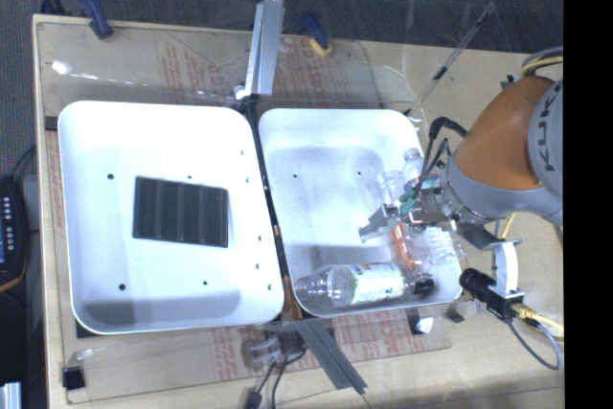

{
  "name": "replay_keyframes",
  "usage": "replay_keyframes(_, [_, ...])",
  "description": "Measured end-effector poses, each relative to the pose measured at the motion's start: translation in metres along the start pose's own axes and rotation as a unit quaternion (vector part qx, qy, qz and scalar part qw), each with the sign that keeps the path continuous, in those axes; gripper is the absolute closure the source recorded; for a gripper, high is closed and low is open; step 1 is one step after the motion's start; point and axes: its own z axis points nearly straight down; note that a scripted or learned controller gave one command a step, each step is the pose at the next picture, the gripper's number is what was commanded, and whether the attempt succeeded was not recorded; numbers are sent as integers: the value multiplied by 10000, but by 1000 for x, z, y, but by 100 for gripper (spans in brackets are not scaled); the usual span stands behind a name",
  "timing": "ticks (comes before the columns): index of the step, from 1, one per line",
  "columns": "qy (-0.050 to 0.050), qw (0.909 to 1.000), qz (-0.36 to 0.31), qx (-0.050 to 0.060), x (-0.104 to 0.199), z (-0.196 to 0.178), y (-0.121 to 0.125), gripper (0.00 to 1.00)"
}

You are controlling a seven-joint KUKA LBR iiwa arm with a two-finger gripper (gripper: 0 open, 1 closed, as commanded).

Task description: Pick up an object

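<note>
My gripper [400, 214] hangs low over the right part of the right bin [316, 139], among a cluster of clear plastic things. A clear plastic bottle [352, 284] with a pale label and a dark cap lies on its side along that bin's front wall. A crumpled clear bottle [395, 179] sits just behind the gripper. A translucent orange piece [406, 250] lies directly in front of it. Whether anything is held is hidden by the clutter. A black ribbed rectangular pad [181, 211] lies flat in the middle of the left bin [96, 129].
The arm's orange band and grey wrist [503, 158] overhang the right bin's right rim. A metal bar [263, 48] stands behind the seam between the bins. Blue clamps [96, 14] hold the board's back edge. The right bin's left half shows bare white floor.
</note>
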Motion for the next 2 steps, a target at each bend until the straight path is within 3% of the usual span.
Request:
replay_keyframes(1, [0, 9993, -363, 10, -7, 18, 38, 0])
replay_keyframes(2, [11, 9986, -529, 21, -6, 21, 33, 0])
